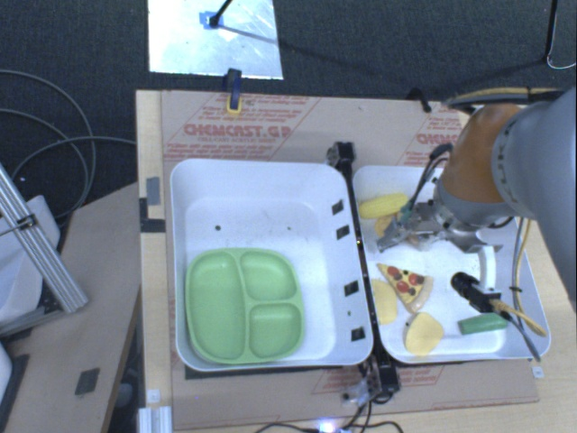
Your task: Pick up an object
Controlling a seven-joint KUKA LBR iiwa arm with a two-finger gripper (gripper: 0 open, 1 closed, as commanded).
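Tool (403,224) above pizza slice (405,283)

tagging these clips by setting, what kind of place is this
Probably a robotics lab test bench, not a kitchen: a grey arm reaches over two white bins on taped-down cardboard, holding toy food like a pizza slice, with loose cables around.

Arm (532,152): running off the right edge.
Gripper (403,225): fingers too small and blurred for judging their state.
Right bin (388,177): the arm is hiding its far right part.
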